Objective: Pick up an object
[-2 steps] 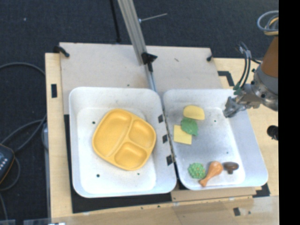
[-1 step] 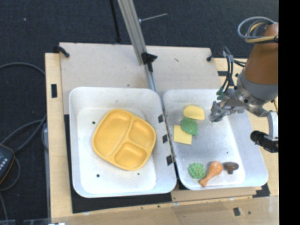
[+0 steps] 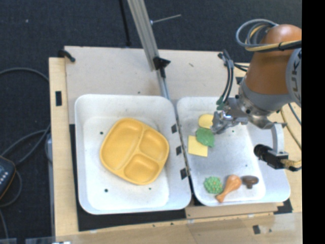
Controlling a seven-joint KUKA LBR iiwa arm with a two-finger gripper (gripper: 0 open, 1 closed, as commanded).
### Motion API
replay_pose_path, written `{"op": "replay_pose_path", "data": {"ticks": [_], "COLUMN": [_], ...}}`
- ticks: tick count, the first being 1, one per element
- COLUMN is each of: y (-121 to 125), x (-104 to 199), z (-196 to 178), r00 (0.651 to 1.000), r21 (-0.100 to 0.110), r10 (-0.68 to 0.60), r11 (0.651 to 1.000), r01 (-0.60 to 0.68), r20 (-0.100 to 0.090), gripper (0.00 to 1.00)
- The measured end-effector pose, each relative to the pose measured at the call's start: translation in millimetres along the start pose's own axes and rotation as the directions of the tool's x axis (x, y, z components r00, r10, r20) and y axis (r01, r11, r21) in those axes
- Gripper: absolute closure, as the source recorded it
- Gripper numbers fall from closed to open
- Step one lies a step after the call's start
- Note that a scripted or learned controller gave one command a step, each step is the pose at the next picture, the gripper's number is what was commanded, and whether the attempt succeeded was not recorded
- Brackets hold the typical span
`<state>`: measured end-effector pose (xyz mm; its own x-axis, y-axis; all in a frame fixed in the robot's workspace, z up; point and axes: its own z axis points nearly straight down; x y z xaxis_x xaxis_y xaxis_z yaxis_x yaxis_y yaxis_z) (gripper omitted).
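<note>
The gripper (image 3: 219,125) hangs low over the upper left part of the right bin (image 3: 264,189), just at the right edge of a small cluster of toy food. A green leaf-shaped piece (image 3: 205,136) lies immediately below and to the left of the gripper tip, touching or nearly touching it; a pale yellow rounded piece (image 3: 205,120) sits just above that leaf, level with the gripper and close on its left; a flat yellow square like a cheese slice (image 3: 197,147) lies partly under the leaf, further down and left. The leaf's long axis runs roughly from upper left to lower right. Any of these three is the likely target, the leaf being nearest. Whether the gripper is spread or closed cannot be told from this slant, and nothing can be seen held in it. Well apart, along the bin's near edge, lie a green broccoli floret (image 3: 213,184), a tan drumstick (image 3: 229,186) and a small brown piece (image 3: 250,180). The left bin (image 3: 86,197) carries a yellow divided plate (image 3: 134,150).
</note>
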<state>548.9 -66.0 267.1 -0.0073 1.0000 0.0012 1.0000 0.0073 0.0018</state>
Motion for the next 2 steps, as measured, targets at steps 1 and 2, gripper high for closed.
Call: {"op": "replay_pose_path", "data": {"ticks": [1,2], "y": [0,-12], "x": [41,89], "z": [5,15], "r00": [1.0,1.0], "r21": [0.0,0.001], "r10": [0.001,0.001], "r11": [1.0,1.0], "r01": [-0.001,-0.001], "r20": [0.001,0.0], "gripper": [1.0,1.0]}}
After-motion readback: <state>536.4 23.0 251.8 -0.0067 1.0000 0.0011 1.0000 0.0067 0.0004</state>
